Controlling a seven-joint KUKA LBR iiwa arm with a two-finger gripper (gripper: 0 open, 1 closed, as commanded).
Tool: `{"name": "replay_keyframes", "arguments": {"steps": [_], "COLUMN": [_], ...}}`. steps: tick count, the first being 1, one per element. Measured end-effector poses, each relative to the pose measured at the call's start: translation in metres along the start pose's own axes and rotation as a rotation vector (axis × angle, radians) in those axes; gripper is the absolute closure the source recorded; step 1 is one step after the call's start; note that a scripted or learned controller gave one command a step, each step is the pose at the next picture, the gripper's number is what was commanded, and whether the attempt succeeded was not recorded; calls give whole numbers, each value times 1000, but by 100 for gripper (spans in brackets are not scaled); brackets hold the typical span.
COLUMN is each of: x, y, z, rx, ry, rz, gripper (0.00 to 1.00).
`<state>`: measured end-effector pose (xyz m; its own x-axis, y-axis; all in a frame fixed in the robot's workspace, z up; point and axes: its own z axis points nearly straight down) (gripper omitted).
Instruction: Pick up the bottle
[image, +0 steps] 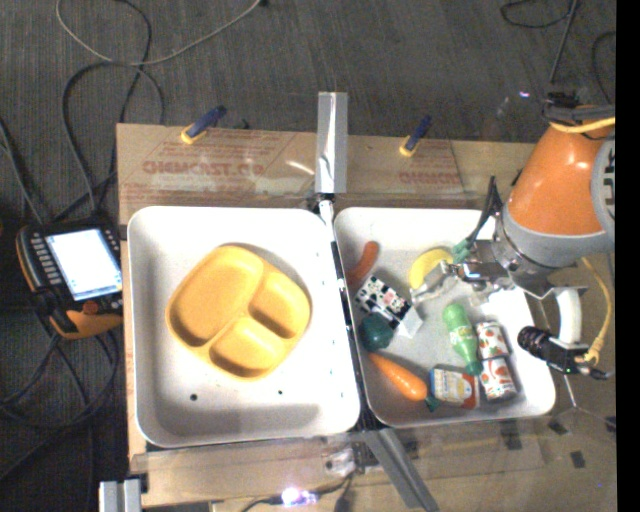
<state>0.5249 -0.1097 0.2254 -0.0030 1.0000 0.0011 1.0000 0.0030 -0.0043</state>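
Yellow divided tray (240, 310) in left bin (150, 330); green bottle (460, 332) in right bin (540, 400); hand (447, 278) state unclear.

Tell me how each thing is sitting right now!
green bottle: lying flat in right bin, not held
hand: hovering above the bin
yellow tray: right way up in left bin
carrot: lying down
cans: on their sides
tablet: screen lit

A green bottle (460, 335), an orange carrot (398, 378) and a yellow divided tray (240, 310) lie in white bins (150, 330).
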Motion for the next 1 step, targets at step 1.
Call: {"name": "replay_keyframes", "arguments": {"steps": [1], "x": [-56], "y": [-7], "z": [27], "rx": [-1], "ry": [-1], "rz": [-13], "gripper": [0]}}
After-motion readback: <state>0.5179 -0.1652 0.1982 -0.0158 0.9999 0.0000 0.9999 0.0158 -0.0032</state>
